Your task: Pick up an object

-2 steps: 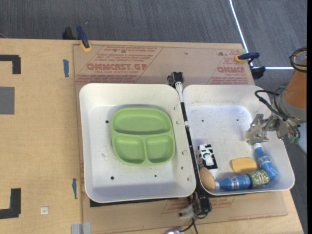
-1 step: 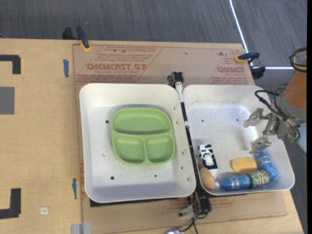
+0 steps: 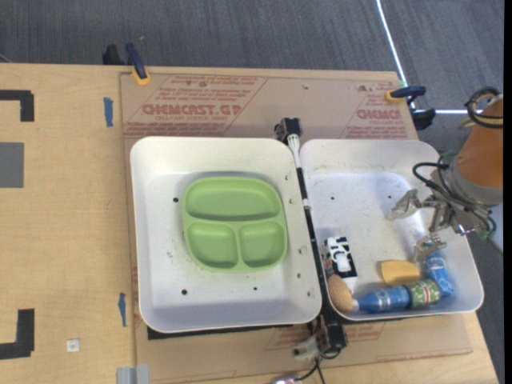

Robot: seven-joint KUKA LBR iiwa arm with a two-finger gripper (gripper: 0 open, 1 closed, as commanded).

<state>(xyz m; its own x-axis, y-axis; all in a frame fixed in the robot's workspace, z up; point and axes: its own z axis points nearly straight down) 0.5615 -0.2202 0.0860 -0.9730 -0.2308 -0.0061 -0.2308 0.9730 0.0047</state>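
My gripper hangs over the right side of the right bin, its fingers spread open with nothing between them. Just below it, along the bin's front, lie a yellow block, a blue bottle on its side, and a small blue object. A tan rounded object rests at the bin's front left corner. Behind it sits a small black and white item. The gripper is above and behind the yellow block, apart from it.
In the left bin lies a green divided plate. Both bins stand on a cardboard sheet clamped at its back corners. The arm's orange band is at the right edge.
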